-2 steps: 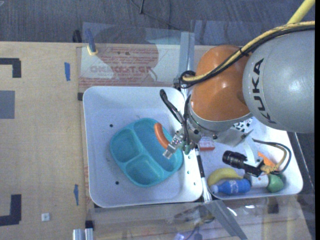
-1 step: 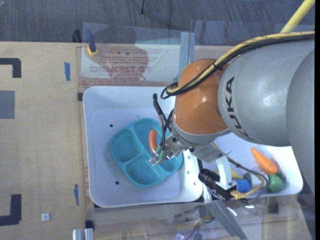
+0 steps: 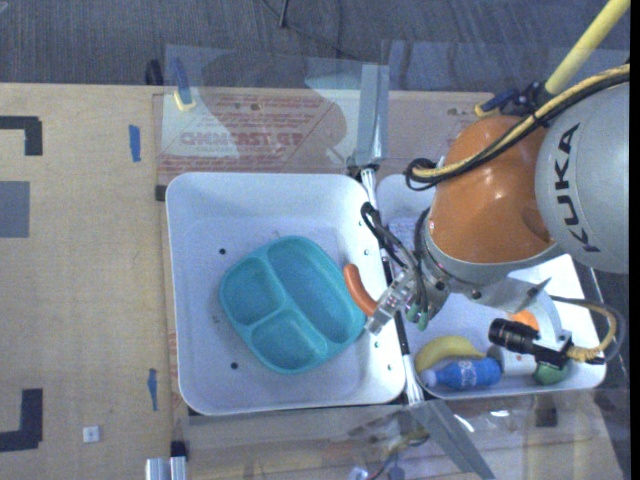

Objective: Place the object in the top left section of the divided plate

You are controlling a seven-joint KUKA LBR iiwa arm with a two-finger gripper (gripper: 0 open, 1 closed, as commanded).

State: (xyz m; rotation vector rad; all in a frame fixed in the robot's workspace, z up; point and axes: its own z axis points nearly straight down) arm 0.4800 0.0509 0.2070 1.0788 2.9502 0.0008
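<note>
In the left bin point(image 3: 200, 268) the blue plate point(image 3: 290, 303) lies tilted near the middle, its three sections bare. At the plate's right edge an orange carrot point(image 3: 355, 286) sits just beside the claw point(image 3: 385, 308), whether between its fingers I cannot tell. To do this well, the arm should carry the carrot leftward across the plate to the top left section and lower it before letting go. The right bin point(image 3: 570, 378) holds a banana point(image 3: 447, 349) and a bottle point(image 3: 465, 373).

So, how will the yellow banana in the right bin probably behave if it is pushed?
The banana looks curved and smooth, so it may pivot or slide instead of moving straight. It lies against the blue bottle, so a push would probably move both. It looks like a light plastic toy, though I cannot confirm this.
</note>
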